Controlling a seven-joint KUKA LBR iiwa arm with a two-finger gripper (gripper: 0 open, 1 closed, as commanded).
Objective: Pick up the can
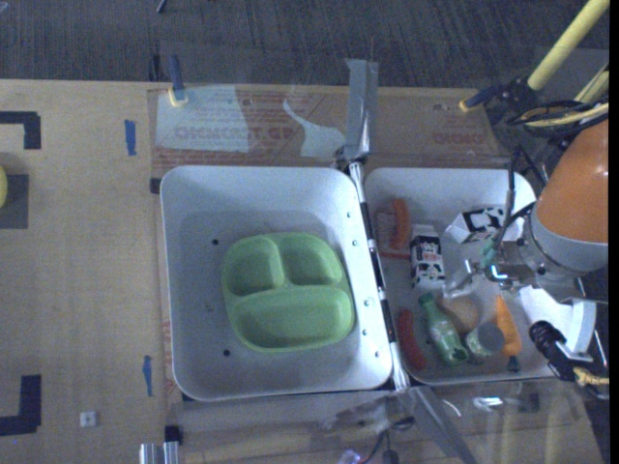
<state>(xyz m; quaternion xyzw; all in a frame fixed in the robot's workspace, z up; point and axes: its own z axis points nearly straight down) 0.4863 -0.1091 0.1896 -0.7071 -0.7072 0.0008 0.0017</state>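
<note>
The can (488, 338) is a small grey cylinder lying near the front of the right bin (387, 187), between a green bottle (443, 333) and an orange carrot (508, 324). My gripper (486, 269) hangs over the middle of the right bin, a little behind the can and above a tan object (464, 311). The grey wrist with its orange band (578, 199) covers the bin's right side. Nothing shows in the gripper's grasp.
The right bin also holds an orange sausage (398, 222), a black-and-white carton (426, 259), a white box (472, 223) and a red piece (410, 340). In the left bin (184, 201) lies a green divided plate (287, 291). Cables run at the far right.
</note>
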